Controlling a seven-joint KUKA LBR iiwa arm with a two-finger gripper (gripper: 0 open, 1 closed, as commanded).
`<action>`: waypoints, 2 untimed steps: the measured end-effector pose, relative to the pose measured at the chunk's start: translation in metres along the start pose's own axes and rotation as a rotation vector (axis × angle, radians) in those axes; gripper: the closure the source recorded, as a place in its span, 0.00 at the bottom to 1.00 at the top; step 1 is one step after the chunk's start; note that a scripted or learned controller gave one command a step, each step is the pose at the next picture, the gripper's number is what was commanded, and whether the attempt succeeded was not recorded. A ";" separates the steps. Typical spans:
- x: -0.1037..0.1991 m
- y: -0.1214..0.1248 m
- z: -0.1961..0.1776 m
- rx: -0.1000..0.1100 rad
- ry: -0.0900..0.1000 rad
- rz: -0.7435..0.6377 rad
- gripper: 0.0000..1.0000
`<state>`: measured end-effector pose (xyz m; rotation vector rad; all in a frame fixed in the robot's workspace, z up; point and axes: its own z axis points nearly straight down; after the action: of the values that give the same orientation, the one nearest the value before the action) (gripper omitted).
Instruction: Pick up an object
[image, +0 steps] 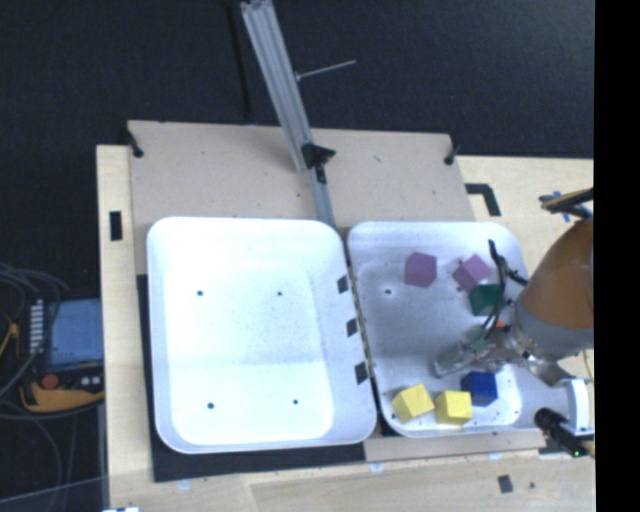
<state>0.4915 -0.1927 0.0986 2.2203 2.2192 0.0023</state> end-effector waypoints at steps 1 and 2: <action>-0.002 0.001 -0.011 -0.005 -0.002 0.007 1.00; -0.002 0.001 -0.054 -0.003 -0.002 -0.003 1.00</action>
<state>0.4919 -0.1943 0.1530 2.2147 2.2197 0.0032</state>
